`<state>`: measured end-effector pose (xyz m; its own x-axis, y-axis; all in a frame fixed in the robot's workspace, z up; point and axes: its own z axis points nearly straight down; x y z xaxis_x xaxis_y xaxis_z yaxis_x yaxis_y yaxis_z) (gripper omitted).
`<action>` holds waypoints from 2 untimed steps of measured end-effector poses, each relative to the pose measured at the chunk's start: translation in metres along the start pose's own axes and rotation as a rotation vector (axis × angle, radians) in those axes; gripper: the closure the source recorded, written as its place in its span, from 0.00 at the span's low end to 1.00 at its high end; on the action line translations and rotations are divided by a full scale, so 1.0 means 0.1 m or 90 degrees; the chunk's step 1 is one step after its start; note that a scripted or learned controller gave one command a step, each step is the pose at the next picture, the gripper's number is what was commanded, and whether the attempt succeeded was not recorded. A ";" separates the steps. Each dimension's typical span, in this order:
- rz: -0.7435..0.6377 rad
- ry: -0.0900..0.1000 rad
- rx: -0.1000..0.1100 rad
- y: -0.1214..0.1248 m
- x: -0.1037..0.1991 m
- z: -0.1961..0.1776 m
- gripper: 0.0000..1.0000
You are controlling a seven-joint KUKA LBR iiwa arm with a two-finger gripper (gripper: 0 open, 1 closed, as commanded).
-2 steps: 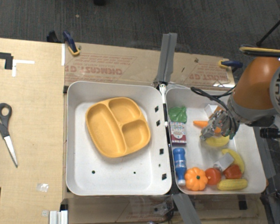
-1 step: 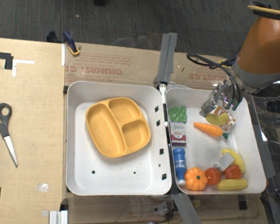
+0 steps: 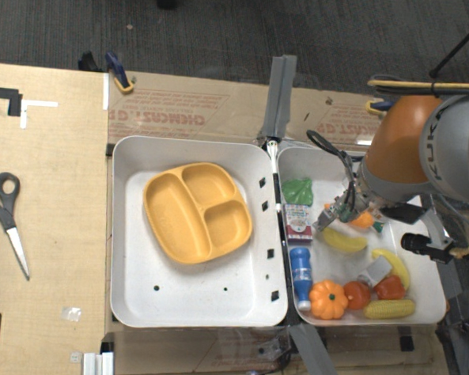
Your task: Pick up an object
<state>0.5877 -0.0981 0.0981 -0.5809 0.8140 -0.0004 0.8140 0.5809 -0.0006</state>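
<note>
My gripper (image 3: 337, 214) hangs low inside the right bin (image 3: 315, 160), reaching in from the right with my orange band (image 3: 400, 133) above it. Whether I am parted or closed I cannot tell; the wrist hides that, and nothing shows plainly between me. Just to my right, touching or nearly so, sits a small orange piece (image 3: 362, 221). Directly below me lies a yellow banana (image 3: 344, 242), close under my tip. To my left stands a green carton (image 3: 298, 191) with a red-and-white carton (image 3: 298, 222) beneath it, and further down on that side a blue bottle (image 3: 300, 271). Down and slightly left of me is an orange pumpkin (image 3: 328, 299); beside it a red tomato (image 3: 356, 294) and another red fruit (image 3: 389, 288). A second banana (image 3: 396, 265) curves down to my lower right, with a yellow corn cob (image 3: 389, 309) along the bin's near edge. Well away to my left, the left bin (image 3: 133, 295) holds a yellow divided plate (image 3: 197, 212) with 3 compartments.
</note>
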 end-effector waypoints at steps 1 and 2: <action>0.002 -0.001 -0.001 0.93 0.56 -0.94 1.00; -0.189 -0.001 -0.001 0.08 -0.48 -0.36 1.00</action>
